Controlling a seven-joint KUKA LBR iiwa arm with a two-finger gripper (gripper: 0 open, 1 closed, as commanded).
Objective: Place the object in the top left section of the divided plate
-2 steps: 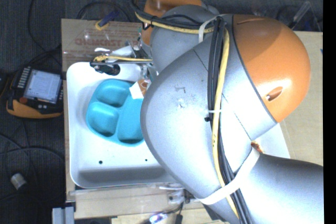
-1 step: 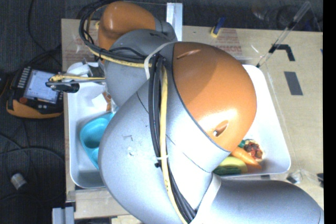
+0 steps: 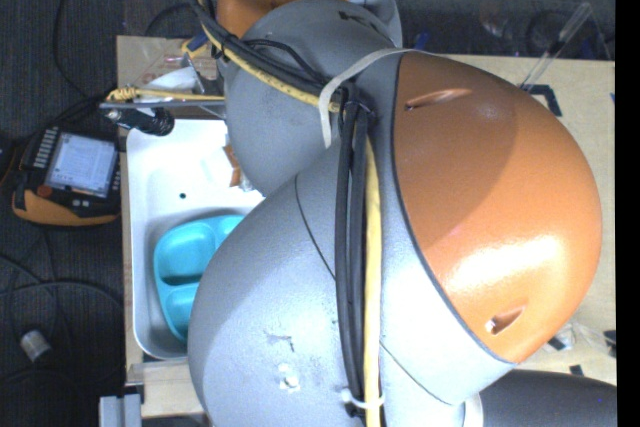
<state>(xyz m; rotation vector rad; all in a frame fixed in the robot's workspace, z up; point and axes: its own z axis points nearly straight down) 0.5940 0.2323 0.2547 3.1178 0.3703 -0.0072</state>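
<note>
Far left on the dark floor [image 3: 60, 35]: a pendant [image 3: 72, 170] with a lit screen and orange edging, cables looping round it, plus a small grey thing [image 3: 35, 345] lower down. Next over, the pale bench [image 3: 140, 55], carrying a white bin [image 3: 145, 215] along its left side. Tiny dark speck [image 3: 182, 196] on the bin floor, well apart from everything else. Blue plate [image 3: 185, 265] lying flat in the lower end of the bin, close to the left wall. Two sections on show, one above the other, the rest tucked under the arm. Small brown bit [image 3: 232, 170] peeking out just above the plate, right against the arm's edge, too hidden to identify as the object or anything else. Hand [image 3: 196, 65] up by the bin's top corner, mostly buried under the arm. Can't tell how far open, can't tell whether holding anything. Then the arm [image 3: 420, 215] itself, huge and close to the lens, grey with big orange shells, black and yellow cables strapped down the middle, covering most of the bench. Strip of bench poking out far right, with a few black marks on it.
</note>
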